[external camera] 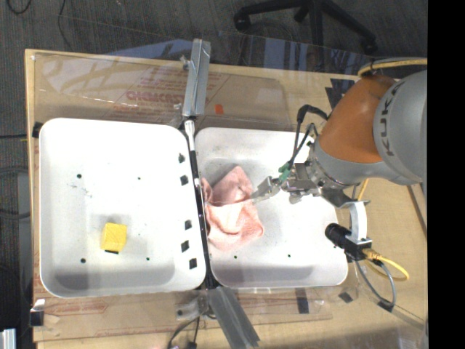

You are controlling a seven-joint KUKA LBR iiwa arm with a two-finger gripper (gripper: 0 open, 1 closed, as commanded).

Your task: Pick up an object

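A crumpled pink cloth (229, 208) lies in the right bin (305, 260), bunched against the divider on the bin's left side. My gripper (264, 188) reaches in from the right and its tip meets the cloth's upper right edge. A small yellow block (114, 237) rests in the left bin (87, 151), near its front, far from the gripper.
A metal divider bar (195, 195) runs between the two bins. The grey and orange arm (363, 133) hangs over the right bin's far right side. Cables and a black connector (347, 240) trail over that bin's right front corner.
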